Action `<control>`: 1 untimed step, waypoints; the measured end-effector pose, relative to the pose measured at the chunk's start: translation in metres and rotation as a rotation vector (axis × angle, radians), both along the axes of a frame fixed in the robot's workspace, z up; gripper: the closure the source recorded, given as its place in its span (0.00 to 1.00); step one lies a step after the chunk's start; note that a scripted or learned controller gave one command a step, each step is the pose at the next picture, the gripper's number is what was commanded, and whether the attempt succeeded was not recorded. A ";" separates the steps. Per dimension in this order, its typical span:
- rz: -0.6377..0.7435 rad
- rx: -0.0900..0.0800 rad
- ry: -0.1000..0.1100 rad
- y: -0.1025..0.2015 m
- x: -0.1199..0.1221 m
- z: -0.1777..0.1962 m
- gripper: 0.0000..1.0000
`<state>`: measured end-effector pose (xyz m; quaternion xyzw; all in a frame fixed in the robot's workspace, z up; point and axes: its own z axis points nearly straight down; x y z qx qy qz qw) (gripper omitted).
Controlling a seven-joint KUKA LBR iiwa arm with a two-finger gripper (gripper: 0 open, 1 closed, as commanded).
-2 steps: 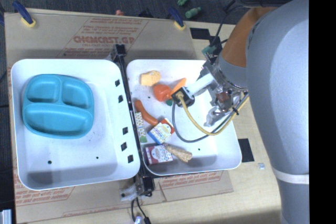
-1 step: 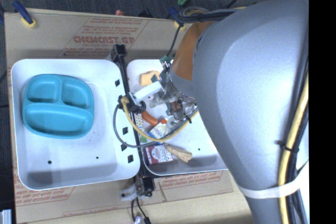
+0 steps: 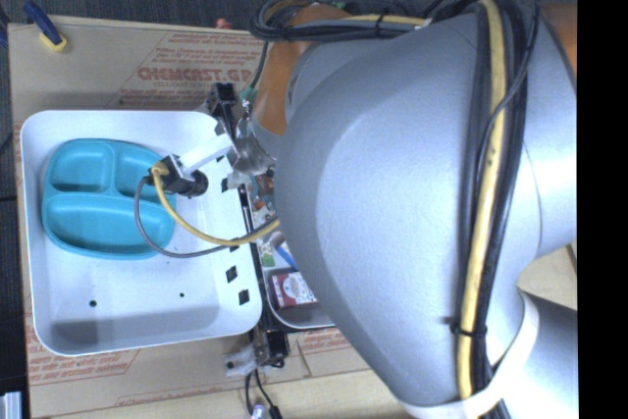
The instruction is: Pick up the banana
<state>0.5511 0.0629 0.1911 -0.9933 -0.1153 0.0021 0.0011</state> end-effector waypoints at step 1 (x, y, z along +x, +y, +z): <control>0.114 -0.001 0.003 0.066 -0.076 -0.027 0.00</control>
